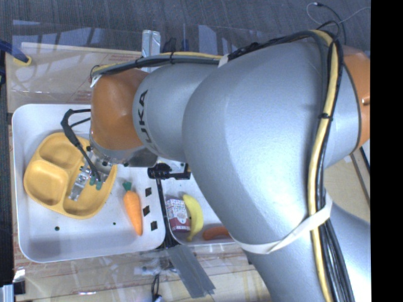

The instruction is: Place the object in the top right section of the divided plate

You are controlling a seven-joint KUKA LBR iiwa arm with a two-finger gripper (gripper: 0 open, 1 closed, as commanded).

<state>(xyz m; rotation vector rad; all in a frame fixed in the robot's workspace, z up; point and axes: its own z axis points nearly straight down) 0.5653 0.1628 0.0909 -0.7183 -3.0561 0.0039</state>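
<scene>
White bin (38, 244), pincer (80, 184) over yellow divided plate (47, 175), carrot (131, 211) beside.

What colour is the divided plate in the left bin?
The divided plate is yellow, seen in the camera view, lying in the white left bin.

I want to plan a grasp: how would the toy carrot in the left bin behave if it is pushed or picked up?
The carrot looks rigid and light, probably plastic. Its rounded, tapered body may roll or pivot in an arc if pushed sideways. Its smooth surface could slip toward the thin tip under a pinch.
</scene>
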